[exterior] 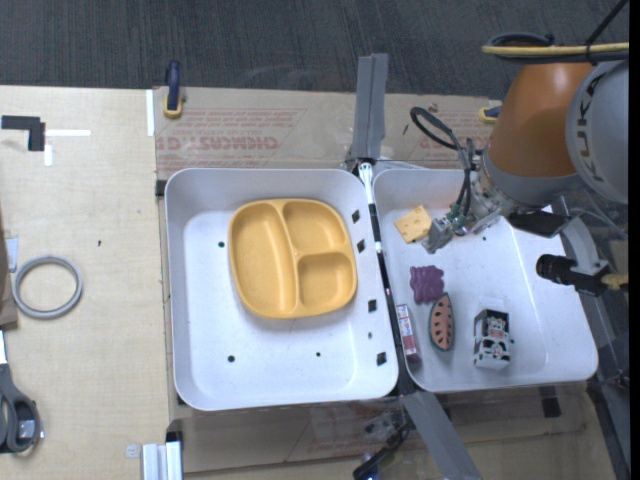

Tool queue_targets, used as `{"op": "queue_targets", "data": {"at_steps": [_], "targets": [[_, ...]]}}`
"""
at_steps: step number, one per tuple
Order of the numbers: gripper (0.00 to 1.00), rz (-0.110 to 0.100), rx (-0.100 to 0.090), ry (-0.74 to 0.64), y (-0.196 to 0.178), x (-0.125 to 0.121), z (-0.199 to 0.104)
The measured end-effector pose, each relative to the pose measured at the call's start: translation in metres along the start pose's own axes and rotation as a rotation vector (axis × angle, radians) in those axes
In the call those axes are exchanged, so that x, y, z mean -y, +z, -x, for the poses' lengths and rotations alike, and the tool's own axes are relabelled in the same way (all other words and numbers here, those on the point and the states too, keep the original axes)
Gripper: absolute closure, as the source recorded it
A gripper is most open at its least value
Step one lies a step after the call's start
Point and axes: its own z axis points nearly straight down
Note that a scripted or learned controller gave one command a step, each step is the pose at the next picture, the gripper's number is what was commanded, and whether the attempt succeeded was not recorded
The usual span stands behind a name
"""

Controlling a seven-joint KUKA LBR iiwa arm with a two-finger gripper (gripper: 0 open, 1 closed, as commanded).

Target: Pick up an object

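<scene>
The gripper [440,230] is seen low in the right bin [560,363], just beside the yellow cheese wedge [411,224] near the bin's upper left corner; whether it is open or closed cannot be told, and nothing is seen held in it. Nearby in the same bin a purple grape bunch [427,283], a watermelon slice [441,323] and a small cow-patterned carton [492,338] are laid out, well apart from one another; a yellow divided plate [293,258] is seen in the left bin [200,368]. The cheese wedge is judged the likeliest target. For a sound grasp, the gripper should be centred over the wedge, its flat sides should be straddled, and contact with the bin wall should be avoided before the lift.
</scene>
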Motion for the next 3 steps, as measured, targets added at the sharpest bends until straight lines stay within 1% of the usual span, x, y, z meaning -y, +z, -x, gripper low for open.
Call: {"op": "queue_targets", "data": {"at_steps": [1, 2, 3], "targets": [[1.00, -0.003, -0.001, 0.235, 0.001, 0.024, -0.007], [0.00, -0.003, -0.001, 0.235, 0.001, 0.024, -0.007], [0.00, -0.001, -0.001, 0.285, 0.090, 0.098, 0.000]]}}
